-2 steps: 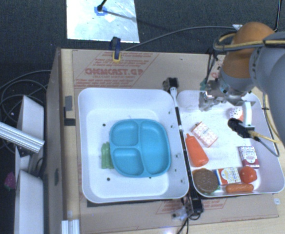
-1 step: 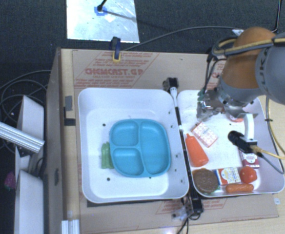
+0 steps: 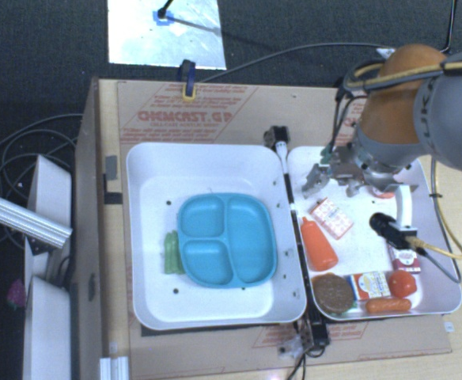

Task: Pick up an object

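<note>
Trainee: Claw (image 3: 332, 184) status in the camera view?

Operator: Spread, nothing between its tips, hanging over the far part of the right bin (image 3: 444, 295).

Trainee: Best target?

Operator: I'd take the red-and-white packet (image 3: 331, 218), lying flat near the claw, on its camera side. Come straight down, set the tips across its narrow side and close gently, since flat things slip.

Trainee: Anything crowding it?

Operator: The orange bottle (image 3: 319, 244) sits just beside it, along the wall between the 2 bins. A brown disc (image 3: 333, 291), carton (image 3: 371, 283), tomato (image 3: 403, 283) and sausage (image 3: 388, 305) line the near edge. The left bin (image 3: 140, 212) holds a blue plate (image 3: 227, 240) and a green piece (image 3: 172, 253).
</note>
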Controlling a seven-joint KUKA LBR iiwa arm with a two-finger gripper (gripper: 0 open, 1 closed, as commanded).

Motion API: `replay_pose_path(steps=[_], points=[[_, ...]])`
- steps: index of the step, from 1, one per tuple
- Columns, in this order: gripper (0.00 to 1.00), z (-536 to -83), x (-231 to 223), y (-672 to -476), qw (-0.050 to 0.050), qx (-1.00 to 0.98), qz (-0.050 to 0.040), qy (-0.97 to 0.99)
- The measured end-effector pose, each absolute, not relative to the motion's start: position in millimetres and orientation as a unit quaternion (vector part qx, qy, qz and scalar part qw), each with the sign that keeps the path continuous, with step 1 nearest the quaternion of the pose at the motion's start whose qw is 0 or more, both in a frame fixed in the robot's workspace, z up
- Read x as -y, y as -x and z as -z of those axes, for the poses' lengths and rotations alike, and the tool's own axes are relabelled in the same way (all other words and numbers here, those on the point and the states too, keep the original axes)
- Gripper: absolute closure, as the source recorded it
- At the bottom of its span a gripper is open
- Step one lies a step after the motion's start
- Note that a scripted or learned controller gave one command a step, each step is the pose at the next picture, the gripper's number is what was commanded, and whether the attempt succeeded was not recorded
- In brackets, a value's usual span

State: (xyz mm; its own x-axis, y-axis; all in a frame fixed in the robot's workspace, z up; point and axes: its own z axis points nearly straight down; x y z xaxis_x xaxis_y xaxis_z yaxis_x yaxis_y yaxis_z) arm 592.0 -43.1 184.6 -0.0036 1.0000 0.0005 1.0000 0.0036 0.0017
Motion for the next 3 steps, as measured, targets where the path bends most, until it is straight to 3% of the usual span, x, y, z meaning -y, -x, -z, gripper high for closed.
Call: replay_pose_path(steps=[1, 2, 3], points=[[0.00, -128.8, 84.4, -610.9, 0.000, -0.707, 0.0007, -0.707], [1.00, -140.3, 83.5, -612.3, 0.001, -0.708, -0.0009, -0.706], [0.00, -140.1, 83.5, -612.2, 0.001, -0.708, -0.0008, -0.706]])
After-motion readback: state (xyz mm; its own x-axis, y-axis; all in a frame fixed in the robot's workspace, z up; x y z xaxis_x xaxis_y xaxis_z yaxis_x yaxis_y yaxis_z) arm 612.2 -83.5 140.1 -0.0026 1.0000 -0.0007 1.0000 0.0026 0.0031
